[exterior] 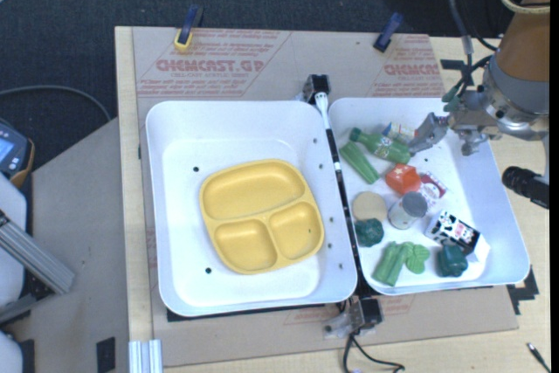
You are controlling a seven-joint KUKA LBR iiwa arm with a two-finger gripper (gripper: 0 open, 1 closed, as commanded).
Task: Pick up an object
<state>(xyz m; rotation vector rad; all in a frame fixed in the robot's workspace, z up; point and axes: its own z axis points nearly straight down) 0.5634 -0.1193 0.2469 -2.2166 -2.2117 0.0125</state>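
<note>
Yellow tray (262,214) mid left bin (166,135); two clamps (186,28) on counter's (131,188) far edge.

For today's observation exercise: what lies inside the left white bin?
The left white bin holds a yellow divided tray; the bin floor beneath that tray is covered.

Right bin (511,223): floor crowded through the middle and front by small items lying close together or touching, so gaps between them are narrow. Open floor is left along the right wall and in the far left corner. Left bin (166,188): centre is taken by a yellow divided tray (260,214); clear margins are left all round it.
</note>
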